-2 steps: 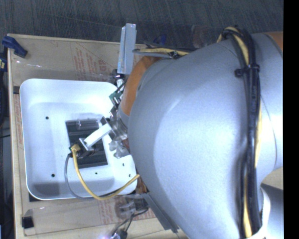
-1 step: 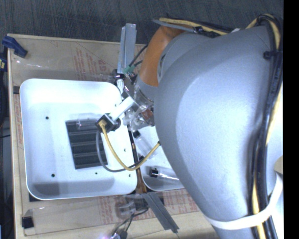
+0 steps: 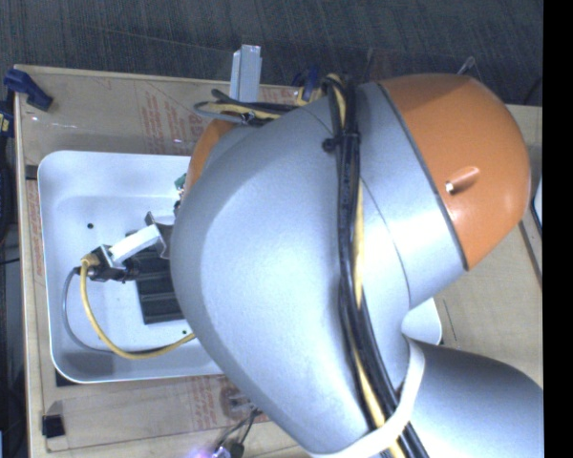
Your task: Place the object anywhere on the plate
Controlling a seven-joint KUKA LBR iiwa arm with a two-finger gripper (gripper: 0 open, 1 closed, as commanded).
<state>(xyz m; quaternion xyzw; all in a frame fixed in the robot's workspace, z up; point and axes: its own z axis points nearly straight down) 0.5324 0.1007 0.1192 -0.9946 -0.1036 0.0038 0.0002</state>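
Dark carpet [image 3: 124, 8] lies behind a pale wooden tabletop [image 3: 105, 113]. At its far left corner sits a blue clamp [image 3: 26, 86]. Next comes a white bin [image 3: 57, 198], its right part covered by the grey arm [image 3: 277, 284], which spreads across the middle. Its orange band [image 3: 458, 160] is at the right. The arm hides the jaws, so I cannot tell whether they are released or clenched, nor where the object lies.

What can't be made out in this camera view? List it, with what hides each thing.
Camera view, all hidden by the arm:
1. Left bin: its right part and anything lying there.
2. Right bin: all but a white sliver.
3. Plate and object: where they lie cannot be told under the arm.
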